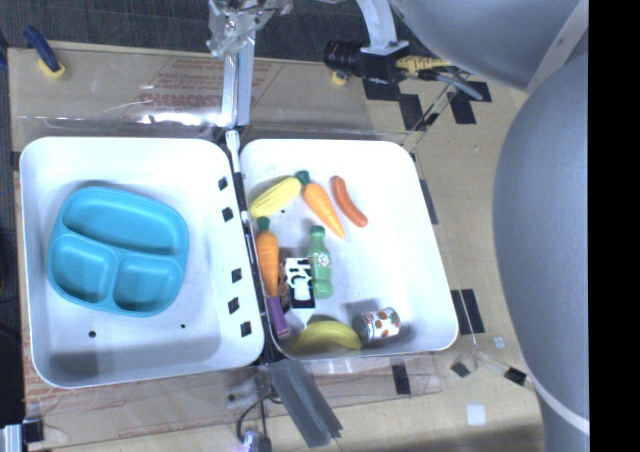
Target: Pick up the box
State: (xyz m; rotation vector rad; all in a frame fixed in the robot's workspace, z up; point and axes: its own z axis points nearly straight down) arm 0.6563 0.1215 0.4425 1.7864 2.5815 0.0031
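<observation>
The box (298, 280) lay in the lower middle of the frame, inside the right bin (425, 240), near that bin's left wall. It was a small black-and-white carton, crowded on every side: an orange carrot (267, 258) just beside it to the left, a green bottle (320, 262) touching or nearly touching its right edge, a purple item (277, 315) and a banana (325, 336) just below.

The hand (232, 25) hung at the top of the frame, above the table's (120, 80) far edge and well apart from the box, with nothing visible between its fingers; how far it was opened could not be told from this slant.

Judged by looks, the box would be light and fairly stiff (thin card, probably), with flat faces that offer good purchase but might dent under a hard squeeze. The best hold seemed to be across its narrower width, yet the carrot and bottle left little room for fingers there, so gripping along the other axis, top edge to bottom edge, looked safer. The blue tray (120, 250) in the left bin (40, 340) was no obstacle.
</observation>
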